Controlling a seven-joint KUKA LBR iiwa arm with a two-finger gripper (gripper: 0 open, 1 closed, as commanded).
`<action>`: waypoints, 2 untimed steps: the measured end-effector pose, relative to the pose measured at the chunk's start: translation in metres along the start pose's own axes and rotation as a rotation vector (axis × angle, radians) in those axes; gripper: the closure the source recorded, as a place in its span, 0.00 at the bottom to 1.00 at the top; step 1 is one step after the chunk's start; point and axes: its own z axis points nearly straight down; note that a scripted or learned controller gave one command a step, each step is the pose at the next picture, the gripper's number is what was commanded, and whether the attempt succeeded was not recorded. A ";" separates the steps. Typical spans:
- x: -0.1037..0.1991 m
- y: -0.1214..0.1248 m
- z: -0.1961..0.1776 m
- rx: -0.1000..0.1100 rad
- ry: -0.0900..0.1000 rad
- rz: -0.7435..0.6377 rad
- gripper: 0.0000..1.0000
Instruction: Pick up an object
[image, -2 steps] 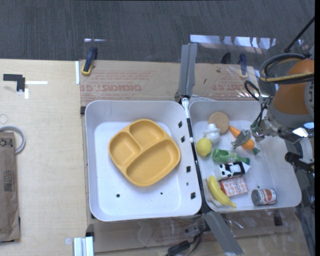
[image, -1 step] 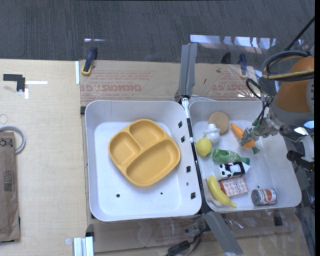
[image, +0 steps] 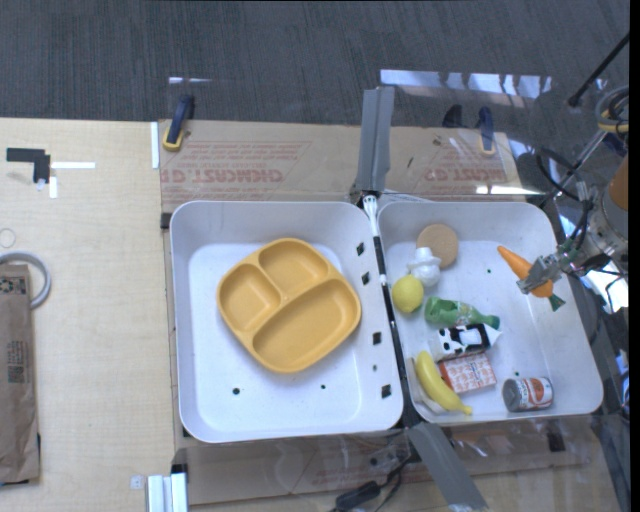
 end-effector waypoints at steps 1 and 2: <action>-0.006 -0.038 -0.044 0.000 0.000 -0.028 1.00; 0.112 -0.010 -0.047 0.002 0.002 -0.066 1.00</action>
